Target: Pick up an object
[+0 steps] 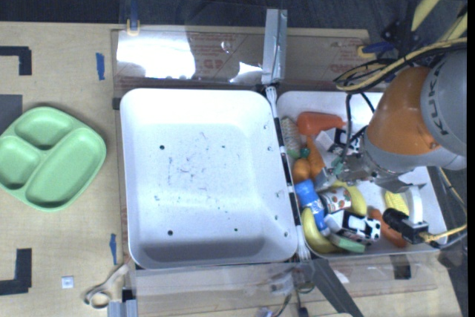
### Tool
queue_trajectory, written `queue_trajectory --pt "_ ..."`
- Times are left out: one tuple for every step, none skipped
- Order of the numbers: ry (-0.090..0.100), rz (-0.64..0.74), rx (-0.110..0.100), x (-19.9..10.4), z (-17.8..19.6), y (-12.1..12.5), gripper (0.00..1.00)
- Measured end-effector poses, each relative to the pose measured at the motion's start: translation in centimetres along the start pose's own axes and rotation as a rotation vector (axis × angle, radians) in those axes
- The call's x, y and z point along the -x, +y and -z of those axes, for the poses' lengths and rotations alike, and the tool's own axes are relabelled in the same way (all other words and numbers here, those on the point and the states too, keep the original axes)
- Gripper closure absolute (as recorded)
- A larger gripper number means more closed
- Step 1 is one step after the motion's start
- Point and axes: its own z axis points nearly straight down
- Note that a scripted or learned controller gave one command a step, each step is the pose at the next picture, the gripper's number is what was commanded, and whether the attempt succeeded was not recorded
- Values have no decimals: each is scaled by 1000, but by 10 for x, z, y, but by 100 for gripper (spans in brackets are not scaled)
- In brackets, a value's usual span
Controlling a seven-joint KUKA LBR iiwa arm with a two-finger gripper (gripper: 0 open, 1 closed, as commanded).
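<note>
With our gripper [343, 168] low over the crowded right bin [438, 230], its grip state hidden, we should settle squarely on the banana [318, 232] at its seven o'clock, avoiding the blue bottle [310, 198].

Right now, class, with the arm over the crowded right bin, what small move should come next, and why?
Probably a short, straight descent. The gripper hangs over the pile in the right bin, above the banana and blue bottle, with nothing visibly between its fingers. The left bin offers no target.
</note>
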Motion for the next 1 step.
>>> queue_trajectory --pt "-4 -2 4 3 10 1 100"
